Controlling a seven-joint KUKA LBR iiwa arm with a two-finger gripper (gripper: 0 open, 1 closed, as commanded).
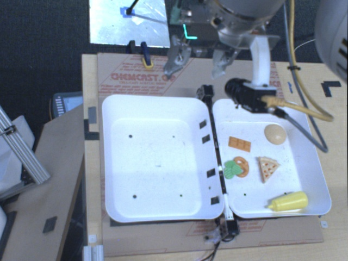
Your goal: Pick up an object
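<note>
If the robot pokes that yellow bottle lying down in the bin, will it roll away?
Probably a little. The yellow bottle lies on its side and looks rounded, so a poke could roll it, though the right bin's wall just beside it should stop it soon. It looks like a small plastic toy, so likely light. Its smooth skin might slip in the hand.
</note>
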